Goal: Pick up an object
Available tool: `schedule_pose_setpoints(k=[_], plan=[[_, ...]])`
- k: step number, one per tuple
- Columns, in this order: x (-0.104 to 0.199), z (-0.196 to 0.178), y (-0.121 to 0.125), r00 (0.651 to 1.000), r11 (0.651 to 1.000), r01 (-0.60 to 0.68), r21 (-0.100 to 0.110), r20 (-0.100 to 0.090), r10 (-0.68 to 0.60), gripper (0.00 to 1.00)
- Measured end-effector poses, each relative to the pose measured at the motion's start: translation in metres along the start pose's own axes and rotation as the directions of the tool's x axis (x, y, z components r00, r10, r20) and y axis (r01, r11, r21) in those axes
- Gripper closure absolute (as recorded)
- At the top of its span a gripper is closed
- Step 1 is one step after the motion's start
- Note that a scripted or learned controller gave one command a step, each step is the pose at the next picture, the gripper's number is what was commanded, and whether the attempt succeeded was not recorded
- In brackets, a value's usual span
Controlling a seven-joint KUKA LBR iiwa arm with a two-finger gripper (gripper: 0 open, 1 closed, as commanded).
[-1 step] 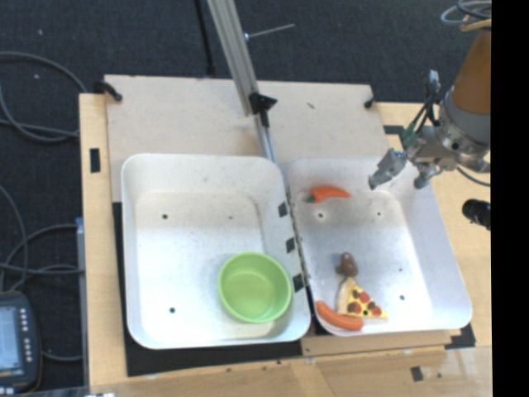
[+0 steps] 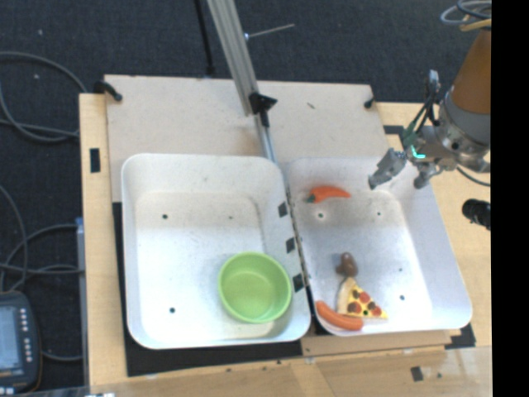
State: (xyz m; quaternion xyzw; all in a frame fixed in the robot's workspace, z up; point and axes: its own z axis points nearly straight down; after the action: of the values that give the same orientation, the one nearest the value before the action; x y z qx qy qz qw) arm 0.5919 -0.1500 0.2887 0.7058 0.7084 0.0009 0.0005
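claw point(image 2: 405, 174): open wide, holding nothing | above right bin point(image 2: 430, 246), far corner | carrot point(image 2: 329, 193) just left | green bowl point(image 2: 254, 286) in left bin point(image 2: 165, 222)

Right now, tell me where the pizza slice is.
The pizza slice lies in the right bin, near its front edge, beside the hot dog and just below a small brown toy.

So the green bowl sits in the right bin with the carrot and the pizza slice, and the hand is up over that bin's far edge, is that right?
Not quite. The camera view shows the green bowl in the left bin, alone. The carrot and the pizza slice do lie in the right bin, and the hand is over its far edge.
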Motion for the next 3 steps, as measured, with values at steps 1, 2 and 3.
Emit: schedule_pose_setpoints(k=[1, 2, 3], plan=[[-0.002, 0.062, 0.004, 1.0, 1.0, -0.005, 0.006, 0.003, 0.005, 0.0], [-0.005, 0.114, 0.013, 1.0, 1.0, -0.006, 0.005, 0.003, 0.006, 0.0], [-0.012, 0.175, 0.017, 1.0, 1.0, -0.006, 0.007, 0.003, 0.006, 0.0]])
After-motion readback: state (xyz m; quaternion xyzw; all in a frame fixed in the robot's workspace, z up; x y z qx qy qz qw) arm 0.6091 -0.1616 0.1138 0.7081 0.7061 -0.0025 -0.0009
